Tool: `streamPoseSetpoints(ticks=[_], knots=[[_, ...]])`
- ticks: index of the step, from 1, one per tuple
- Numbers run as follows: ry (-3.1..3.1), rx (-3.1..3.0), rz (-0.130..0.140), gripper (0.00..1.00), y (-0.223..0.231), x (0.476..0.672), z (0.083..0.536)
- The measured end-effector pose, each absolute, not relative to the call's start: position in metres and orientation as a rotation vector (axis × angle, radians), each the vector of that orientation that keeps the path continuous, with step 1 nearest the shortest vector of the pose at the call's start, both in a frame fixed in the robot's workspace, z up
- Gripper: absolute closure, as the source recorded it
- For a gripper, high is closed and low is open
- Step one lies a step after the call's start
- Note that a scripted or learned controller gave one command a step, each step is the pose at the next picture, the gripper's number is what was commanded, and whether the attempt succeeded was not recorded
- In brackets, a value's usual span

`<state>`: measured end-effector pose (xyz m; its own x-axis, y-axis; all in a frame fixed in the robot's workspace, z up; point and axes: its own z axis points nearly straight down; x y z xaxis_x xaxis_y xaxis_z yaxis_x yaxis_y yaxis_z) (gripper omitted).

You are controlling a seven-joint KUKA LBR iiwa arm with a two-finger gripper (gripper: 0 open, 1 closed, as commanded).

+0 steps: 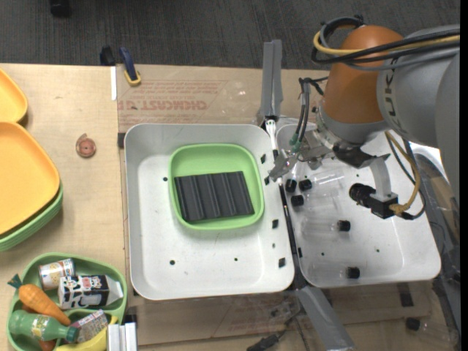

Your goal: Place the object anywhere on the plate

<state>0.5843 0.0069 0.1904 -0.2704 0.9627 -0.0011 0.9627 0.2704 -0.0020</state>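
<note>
Hiding beneath the orange wrist [358, 79] — claw [303, 168], outline blurred.

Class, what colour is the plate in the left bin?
Light green plate, with a dark grey ribbed slab on it, in the camera view.

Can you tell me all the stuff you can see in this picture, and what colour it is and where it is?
Bins: two, white, side by side on the bench.
Plate: one, green, in the left bin.
Mat: one, dark grey and ribbed, lying on the plate.
Trays: a stack, orange on green, at the left edge of the bench.
Bowl: one, green, bottom left corner, holding toy food.
Toy carrot: one, orange, in the bowl.
Can: one, white and red, in the bowl.
Small disc: one, reddish, on the bench left of the bins.
Clamp: one, blue and yellow, at the bench's far edge.
Arm: one, grey with an orange band, over the right bin.
Hand: one, low over the right bin's left side.
</note>
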Motion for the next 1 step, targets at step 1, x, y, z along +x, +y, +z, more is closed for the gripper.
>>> streamPoseSetpoints(ticks=[1], knots=[[-2.422,-2.002,0.003,0.0,-0.0357,0.6389,0.1909]])
